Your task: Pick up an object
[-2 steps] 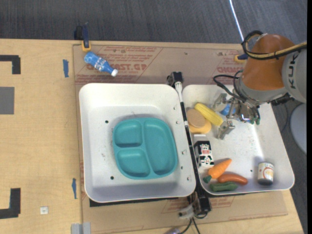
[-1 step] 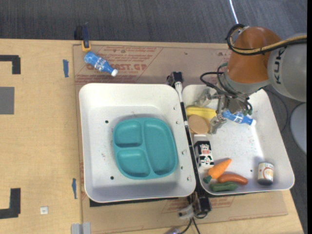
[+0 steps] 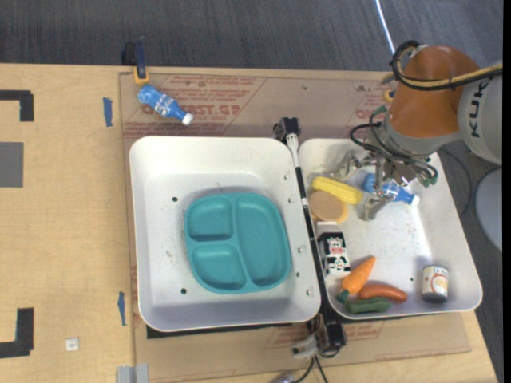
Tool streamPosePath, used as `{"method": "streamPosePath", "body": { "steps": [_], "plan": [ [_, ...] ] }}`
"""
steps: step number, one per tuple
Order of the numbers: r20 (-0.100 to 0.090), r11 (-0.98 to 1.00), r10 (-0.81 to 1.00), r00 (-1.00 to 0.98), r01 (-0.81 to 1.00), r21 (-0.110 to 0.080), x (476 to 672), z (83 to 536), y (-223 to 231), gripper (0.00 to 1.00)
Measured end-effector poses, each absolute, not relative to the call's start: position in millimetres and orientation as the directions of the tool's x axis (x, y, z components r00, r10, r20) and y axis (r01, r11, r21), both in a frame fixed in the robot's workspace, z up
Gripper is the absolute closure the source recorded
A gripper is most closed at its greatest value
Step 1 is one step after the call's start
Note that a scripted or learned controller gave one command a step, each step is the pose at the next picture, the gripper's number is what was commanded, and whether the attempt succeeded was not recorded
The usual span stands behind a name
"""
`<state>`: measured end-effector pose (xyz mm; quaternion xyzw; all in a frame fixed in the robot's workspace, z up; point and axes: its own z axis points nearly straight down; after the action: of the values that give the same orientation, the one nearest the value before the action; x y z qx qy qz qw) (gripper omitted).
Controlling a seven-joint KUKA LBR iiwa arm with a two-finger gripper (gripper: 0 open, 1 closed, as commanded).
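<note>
My bench (image 3: 64, 238) is pale wood with a cardboard sheet (image 3: 239, 94) laid on it. Two white bins rest on that sheet: the left bin (image 3: 152, 214) at about nine o'clock of centre, the right bin (image 3: 455, 246) at three. A small blue bottle (image 3: 164, 104) lies at eleven o'clock.

Black letters "KU" on the arm (image 3: 483, 110); faint, unreadable red print on the cardboard (image 3: 215, 94).

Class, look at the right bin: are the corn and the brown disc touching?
Touching. In the camera view the corn lies across the top edge of the brown disc, with no white bin floor showing between them.
</note>
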<state>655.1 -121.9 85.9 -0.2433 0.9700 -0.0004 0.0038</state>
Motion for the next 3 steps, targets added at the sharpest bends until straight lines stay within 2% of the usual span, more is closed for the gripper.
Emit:
{"method": "streamPosePath", "body": {
  "steps": [1,2,3],
  "plan": [
    [-0.008,0.908,-0.419,-0.908,-0.419,-0.001,668.0,86,-92,0.0],
    [-0.007,0.892,-0.452,-0.892,-0.452,-0.003,667.8,86,-156,0.0],
    [-0.007,0.892,-0.453,-0.892,-0.453,-0.003,668.0,86,-155,0.0]
  ]
}}
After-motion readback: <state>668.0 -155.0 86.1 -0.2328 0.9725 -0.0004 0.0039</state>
